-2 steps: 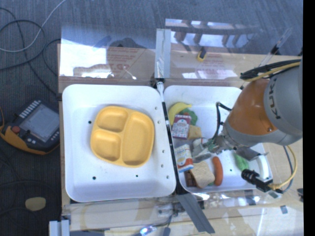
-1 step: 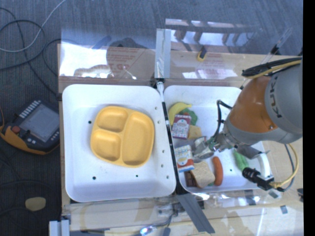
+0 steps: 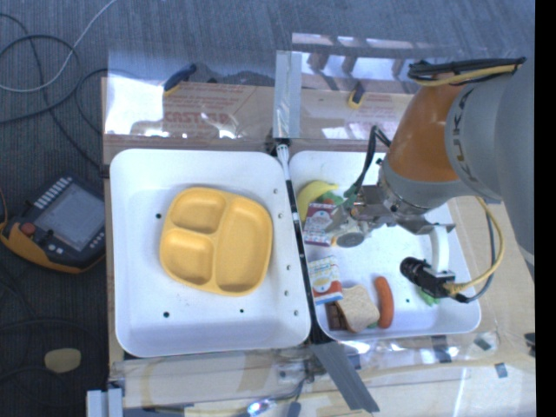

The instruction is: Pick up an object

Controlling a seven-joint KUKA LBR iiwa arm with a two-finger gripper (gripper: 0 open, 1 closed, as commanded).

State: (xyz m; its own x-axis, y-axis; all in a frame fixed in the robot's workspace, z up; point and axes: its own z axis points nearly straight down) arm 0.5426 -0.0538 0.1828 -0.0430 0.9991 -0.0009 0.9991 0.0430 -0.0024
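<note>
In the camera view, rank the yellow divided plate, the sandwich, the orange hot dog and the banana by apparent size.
1. Yellow divided plate, by far the largest.
2. Sandwich.
3. Orange hot dog and banana: unsure, because packets cover part of the banana.

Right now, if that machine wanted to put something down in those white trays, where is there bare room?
The left bin has bare white floor all around the yellow divided plate, widest along its near edge. The right bin is crowded: banana, small cartons, sandwich and carrot fill its left side, with the gripper above them. A small bare patch lies at its near right corner.
</note>
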